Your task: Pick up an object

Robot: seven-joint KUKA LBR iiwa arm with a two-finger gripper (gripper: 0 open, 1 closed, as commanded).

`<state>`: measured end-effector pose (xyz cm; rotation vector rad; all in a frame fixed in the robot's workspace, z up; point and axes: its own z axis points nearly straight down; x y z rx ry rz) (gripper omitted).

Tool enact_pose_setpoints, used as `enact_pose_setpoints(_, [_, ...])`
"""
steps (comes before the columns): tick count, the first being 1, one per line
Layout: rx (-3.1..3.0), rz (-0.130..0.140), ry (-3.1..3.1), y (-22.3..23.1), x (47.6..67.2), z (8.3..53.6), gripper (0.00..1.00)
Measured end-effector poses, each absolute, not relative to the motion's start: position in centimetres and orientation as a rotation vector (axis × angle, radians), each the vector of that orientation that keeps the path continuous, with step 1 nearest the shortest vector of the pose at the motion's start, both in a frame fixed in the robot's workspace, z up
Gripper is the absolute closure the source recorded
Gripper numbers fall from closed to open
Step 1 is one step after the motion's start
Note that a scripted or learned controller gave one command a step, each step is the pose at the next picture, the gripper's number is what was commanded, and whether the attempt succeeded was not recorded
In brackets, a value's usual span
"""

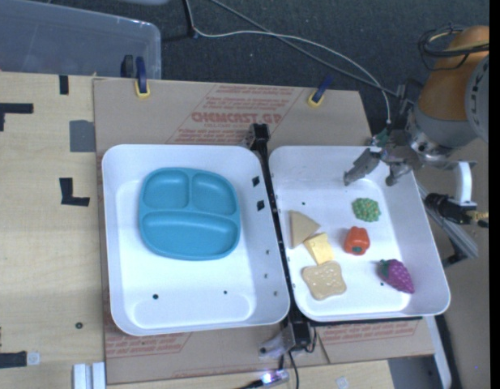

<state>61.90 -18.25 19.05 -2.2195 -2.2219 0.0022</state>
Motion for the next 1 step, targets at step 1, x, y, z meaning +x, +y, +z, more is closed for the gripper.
enact_pose_setpoints(1, [-2.218, 0.002, -2.224, -18.17, 61.94, 20.04, 1.0])
